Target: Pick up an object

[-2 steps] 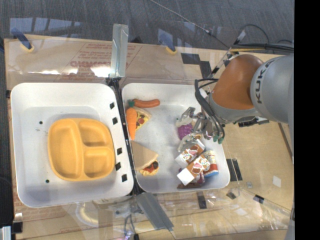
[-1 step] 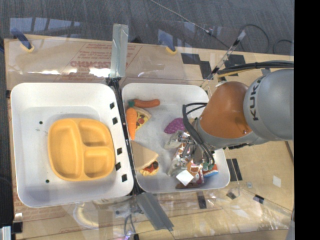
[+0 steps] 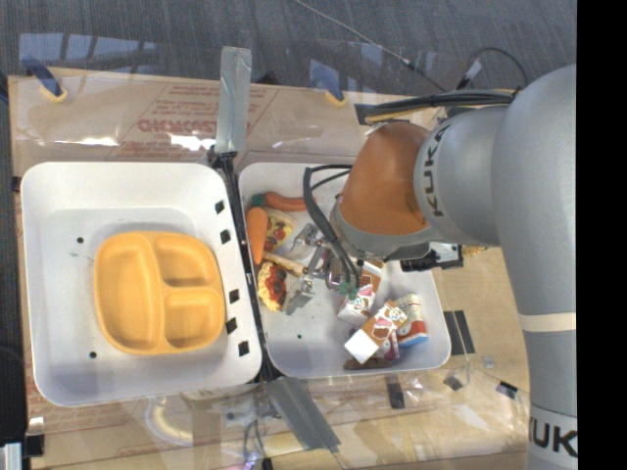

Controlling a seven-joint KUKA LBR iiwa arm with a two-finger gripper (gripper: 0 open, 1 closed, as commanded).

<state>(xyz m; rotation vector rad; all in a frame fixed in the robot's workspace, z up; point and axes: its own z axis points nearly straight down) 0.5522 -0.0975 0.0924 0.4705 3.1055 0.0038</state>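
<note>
Camera view, one yellow tray (image 3: pixel 157 290), two white bins (image 3: pixel 59 196), one carrot (image 3: pixel 257 234)

Just left of the gripper (image 3: pixel 318 270), a toy carrot (image 3: pixel 257 235) stands lengthwise beside a pizza slice (image 3: pixel 274 262); a hot dog (image 3: pixel 287 202) lies above. Below-right, small printed cartons (image 3: pixel 384 329) huddle together, one possibly touching the fingers.

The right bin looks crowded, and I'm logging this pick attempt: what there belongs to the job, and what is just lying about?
Job:
- gripper
- carrot
- sausage
- pizza slice
- small cartons

Lying about:
- yellow divided tray in left bin
- grey tape
</note>
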